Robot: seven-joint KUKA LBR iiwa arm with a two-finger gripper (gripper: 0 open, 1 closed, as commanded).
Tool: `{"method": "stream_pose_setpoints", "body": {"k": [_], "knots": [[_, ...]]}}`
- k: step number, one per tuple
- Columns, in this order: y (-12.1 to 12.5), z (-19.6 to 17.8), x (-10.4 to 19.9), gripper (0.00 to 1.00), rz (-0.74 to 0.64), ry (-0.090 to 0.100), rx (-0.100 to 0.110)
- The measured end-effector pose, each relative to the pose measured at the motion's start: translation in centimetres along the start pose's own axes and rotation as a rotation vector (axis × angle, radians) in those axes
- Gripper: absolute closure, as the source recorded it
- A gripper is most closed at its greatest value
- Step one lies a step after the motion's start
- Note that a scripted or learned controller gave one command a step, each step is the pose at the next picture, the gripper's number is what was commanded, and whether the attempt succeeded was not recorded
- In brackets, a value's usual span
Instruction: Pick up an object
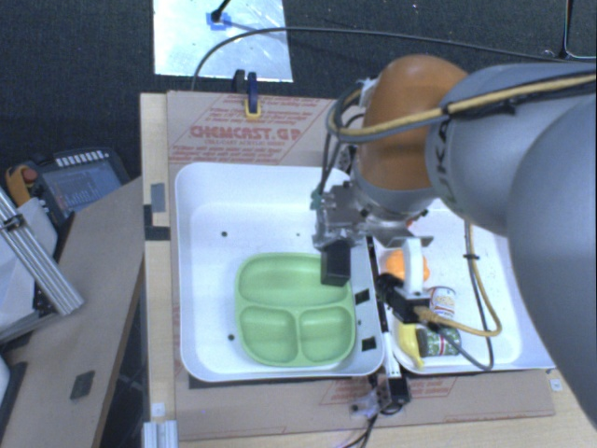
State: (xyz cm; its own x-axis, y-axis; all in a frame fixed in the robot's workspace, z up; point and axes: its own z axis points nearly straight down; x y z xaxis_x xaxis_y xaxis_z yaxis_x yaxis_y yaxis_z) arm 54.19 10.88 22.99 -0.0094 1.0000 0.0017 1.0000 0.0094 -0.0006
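While the grey arm [522, 147] reaches in from the right, its gripper [335, 265] hangs low over the left bin [201, 213], right at the upper right rim of a green divided plate [294, 308] lying there; whether it is open or shut I cannot tell. Across the divider, the right bin [494, 343] holds an orange ball [410, 267], a small can [442, 302], a dark green bottle [438, 343] and something yellow [408, 343].

Even overhead light, slightly soft focus
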Motion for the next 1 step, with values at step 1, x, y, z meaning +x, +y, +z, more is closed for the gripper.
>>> {"method": "stream_pose_setpoints", "body": {"k": [1], "knots": [[0.05, -0.03, -0.28, 0.00, 0.005, -0.001, 0.000]]}}
